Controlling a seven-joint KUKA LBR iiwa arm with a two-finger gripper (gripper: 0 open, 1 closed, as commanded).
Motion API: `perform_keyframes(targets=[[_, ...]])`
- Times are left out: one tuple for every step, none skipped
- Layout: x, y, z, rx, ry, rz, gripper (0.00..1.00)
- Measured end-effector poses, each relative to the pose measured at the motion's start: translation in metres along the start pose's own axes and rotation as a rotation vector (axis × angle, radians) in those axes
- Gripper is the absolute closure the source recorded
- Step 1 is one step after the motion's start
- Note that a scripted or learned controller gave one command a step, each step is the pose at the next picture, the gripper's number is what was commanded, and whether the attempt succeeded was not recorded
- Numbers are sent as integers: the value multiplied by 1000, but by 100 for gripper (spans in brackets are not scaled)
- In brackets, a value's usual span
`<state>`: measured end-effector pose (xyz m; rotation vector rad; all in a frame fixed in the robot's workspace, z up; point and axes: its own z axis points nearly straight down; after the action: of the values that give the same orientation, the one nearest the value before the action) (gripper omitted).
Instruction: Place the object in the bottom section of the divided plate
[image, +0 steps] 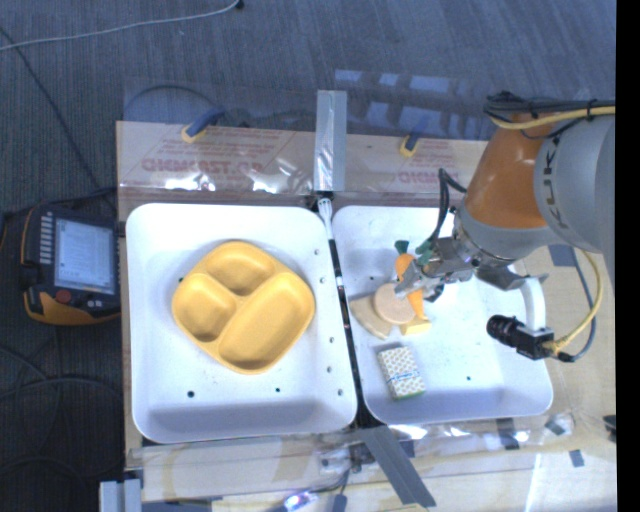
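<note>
Nearest the camera, in the right bin (500, 395), a small patterned box (401, 370) lies flat near the front wall; just beyond it sits a cluster of play food, a round tan disc (385, 307) with a yellow-orange piece (417, 322) touching its right edge. The gripper (422, 280) is down over that cluster beside a small orange and green item (403, 262); finger state cannot be told, nothing visibly held. The yellow divided plate (243, 303) rests in the middle of the left bin (160, 400), all three sections bare, and the grey arm (540, 190) with its orange band enters from the right at the far side.
</note>
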<state>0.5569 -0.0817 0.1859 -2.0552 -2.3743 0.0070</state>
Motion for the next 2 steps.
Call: perform_keyframes(targets=[[94, 23, 3, 0, 2, -15, 100], [194, 17, -19, 0, 1, 60, 100]])
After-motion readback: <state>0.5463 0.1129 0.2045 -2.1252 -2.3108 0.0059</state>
